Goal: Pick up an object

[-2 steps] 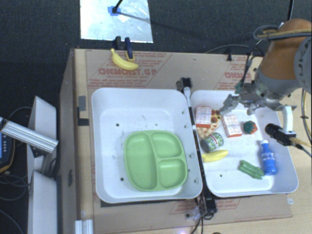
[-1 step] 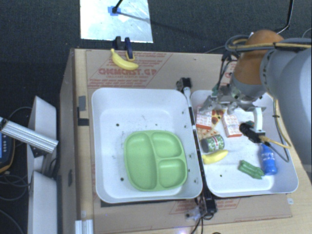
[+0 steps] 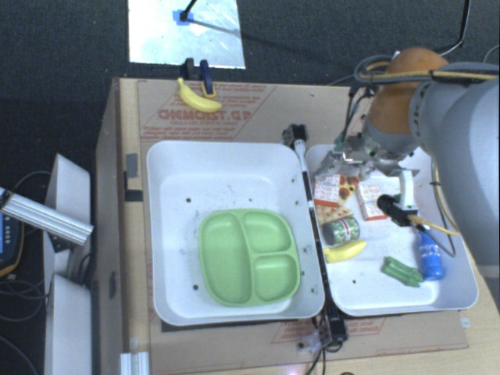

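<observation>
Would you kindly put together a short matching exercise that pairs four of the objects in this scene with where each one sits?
Objects:
1. green divided plate
2. blue bottle
3. banana beside the dark clamp
4. small can

Places:
A. on the cardboard behind the bins
B. in the left bin
C. in the right bin, near its right wall
D. in the right bin, close to the divider between the bins

Pairs: 1-B, 2-C, 3-A, 4-D
</observation>
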